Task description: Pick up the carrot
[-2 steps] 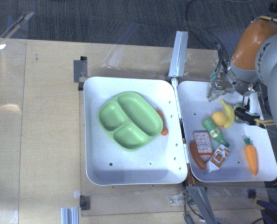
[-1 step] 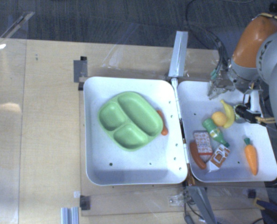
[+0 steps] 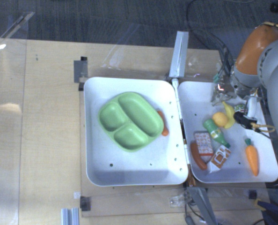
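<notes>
You are looking down on a pale wooden bench point(image 3: 40, 139) filling most of the frame, with dark grey carpet point(image 3: 111, 8) along the top edge (black cables point(image 3: 202, 18) snake across it at upper right). Soft glare marks the left side.

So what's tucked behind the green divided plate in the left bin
An orange object pokes out along the right edge of the green divided plate, lying on the left bin floor. The plate covers the rest, so its full shape stays hidden.
</notes>
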Robot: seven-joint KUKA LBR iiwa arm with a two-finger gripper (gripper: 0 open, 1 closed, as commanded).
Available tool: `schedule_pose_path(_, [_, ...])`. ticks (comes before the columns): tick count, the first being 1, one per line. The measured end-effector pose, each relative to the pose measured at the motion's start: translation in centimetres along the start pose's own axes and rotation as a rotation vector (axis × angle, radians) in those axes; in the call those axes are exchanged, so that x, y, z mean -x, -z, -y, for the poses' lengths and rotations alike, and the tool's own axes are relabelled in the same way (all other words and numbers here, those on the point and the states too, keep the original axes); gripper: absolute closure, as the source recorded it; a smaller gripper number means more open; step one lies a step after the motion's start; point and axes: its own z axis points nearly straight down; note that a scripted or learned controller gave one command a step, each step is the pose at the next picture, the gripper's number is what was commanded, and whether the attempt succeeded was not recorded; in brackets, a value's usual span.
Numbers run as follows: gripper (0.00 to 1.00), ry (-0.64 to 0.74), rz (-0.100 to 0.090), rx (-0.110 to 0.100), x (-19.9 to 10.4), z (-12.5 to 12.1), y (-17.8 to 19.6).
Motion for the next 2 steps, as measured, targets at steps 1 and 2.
schedule_pose_path(1, [1.00,0.007,0.001,0.003,-0.25,-0.21,0.93])
schedule_pose_path(2, [1.00,0.014,0.002,0.006,-0.46,-0.39,1.84])
